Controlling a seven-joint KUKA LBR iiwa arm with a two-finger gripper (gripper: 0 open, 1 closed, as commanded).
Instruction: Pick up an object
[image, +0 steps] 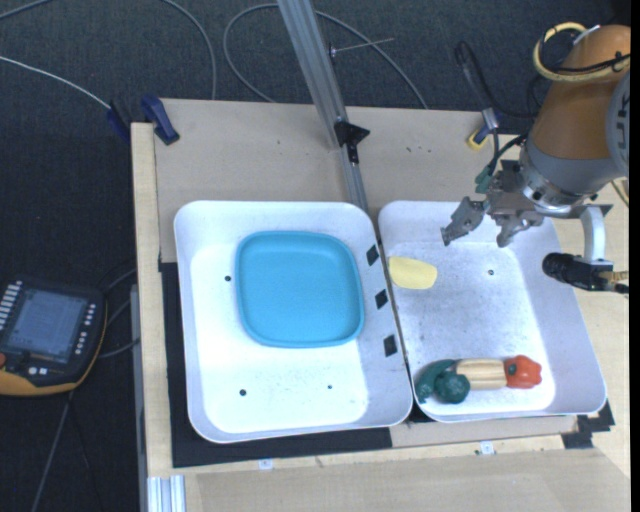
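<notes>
Along the lower edge of the right bin (570, 330) I see a green toy (443, 384), peg (481, 374) and red piece (522, 372). Mid-frame, a yellow piece (412, 272) lies lower left of my jaws (484, 226), which hang apart, empty, above the bin's upper part.

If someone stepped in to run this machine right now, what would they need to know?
Gripper: open, nothing between its fingers, above the far end of the right bin.
Yellow piece: lies at that bin's left wall.
Green toy, wooden peg, red toy: in a row at the near edge.
Blue plate: in the left bin.
Done: nothing picked up.
Left: come down on one thing, close, lift.
</notes>
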